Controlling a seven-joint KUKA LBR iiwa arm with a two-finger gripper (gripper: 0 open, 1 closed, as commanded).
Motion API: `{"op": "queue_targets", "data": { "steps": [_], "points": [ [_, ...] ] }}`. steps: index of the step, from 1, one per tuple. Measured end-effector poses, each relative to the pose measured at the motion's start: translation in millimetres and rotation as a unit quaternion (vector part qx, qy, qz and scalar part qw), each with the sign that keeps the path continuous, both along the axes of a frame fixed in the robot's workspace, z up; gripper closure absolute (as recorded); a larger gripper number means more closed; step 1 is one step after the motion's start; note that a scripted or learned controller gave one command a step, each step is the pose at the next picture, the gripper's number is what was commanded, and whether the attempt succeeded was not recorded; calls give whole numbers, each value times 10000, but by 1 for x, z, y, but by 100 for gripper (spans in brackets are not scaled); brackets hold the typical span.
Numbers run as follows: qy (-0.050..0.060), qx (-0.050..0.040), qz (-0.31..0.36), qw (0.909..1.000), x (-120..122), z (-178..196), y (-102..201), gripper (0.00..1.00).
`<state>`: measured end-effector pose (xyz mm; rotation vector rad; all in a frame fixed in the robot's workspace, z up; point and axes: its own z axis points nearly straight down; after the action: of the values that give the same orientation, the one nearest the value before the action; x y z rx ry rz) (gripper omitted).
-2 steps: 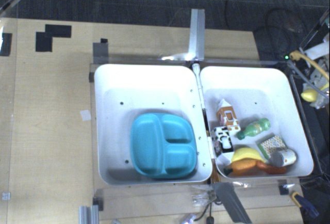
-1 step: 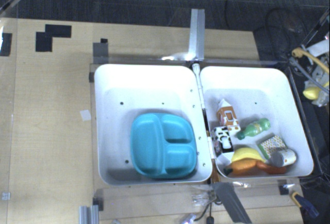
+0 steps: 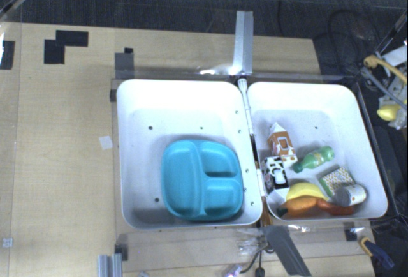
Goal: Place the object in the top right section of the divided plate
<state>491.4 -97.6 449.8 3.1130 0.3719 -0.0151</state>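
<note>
1. Two bins side by side: left bin (image 3: 137, 142) has the divided plate (image 3: 203, 179), right bin (image 3: 344, 110) has all the loose items.
2. My read: pick not started. Nothing sits in any plate section, and I can't tell the claw's state, spread or closed, from this view.
3. The task doesn't name the object. Candidates are all in the right bin, well apart from the plate across the centre wall.
4. Right bin contents, bunched at the near side: small orange-and-white carton (image 3: 280, 142), black-and-white item (image 3: 275, 172), green bottle (image 3: 315, 159), banana (image 3: 305, 191), orange piece (image 3: 301, 204), patterned packet (image 3: 336, 177), grey can (image 3: 352, 194).
5. Plate is blue, one large section left, two smaller ones right. Target is the upper right one (image 3: 220, 158).
6. Next move, I'd judge: grab an outlier such as the carton or bottle; the banana cluster is touching and risks a bad pinch.
</note>
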Motion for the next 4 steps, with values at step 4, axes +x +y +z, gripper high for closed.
{"op": "queue_targets", "data": {
  "steps": [4],
  "points": [
    [83, -35, 172, 9998, 6, 33, 1, 100]
  ]
}}
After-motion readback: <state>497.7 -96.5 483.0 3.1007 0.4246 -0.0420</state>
